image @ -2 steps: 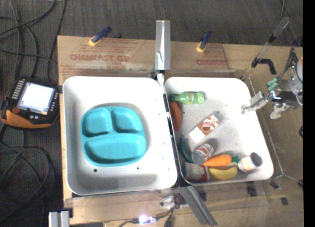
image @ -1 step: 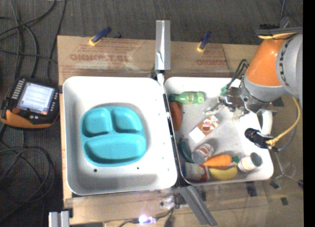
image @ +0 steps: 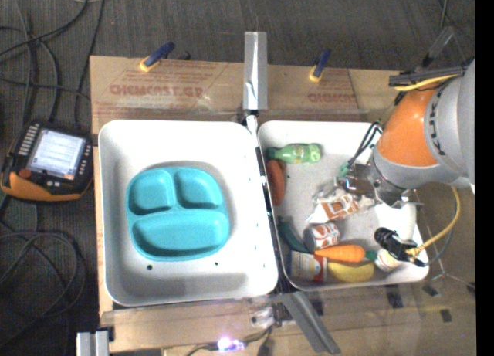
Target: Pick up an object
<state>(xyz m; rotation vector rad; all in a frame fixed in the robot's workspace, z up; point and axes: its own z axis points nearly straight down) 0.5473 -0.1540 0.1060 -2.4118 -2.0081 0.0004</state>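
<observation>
In the right bin (image: pixel 272 137), the arm's gripper (image: pixel 349 181) hangs over a crumpled wrapper (image: pixel 336 206) lying just below and left of it, above a carrot (image: pixel 340 254) lying crosswise, though whether the gripper grasps anything I cannot tell.

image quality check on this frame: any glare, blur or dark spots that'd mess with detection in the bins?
Camera view: lighting even and soft, the blue tray crisp in the left bin; mild glare on the crumpled wrapper in the right bin, where the arm's wrist looks slightly blurred; small clutter along that bin's near edge, carrot and banana, is soft but legible.
</observation>
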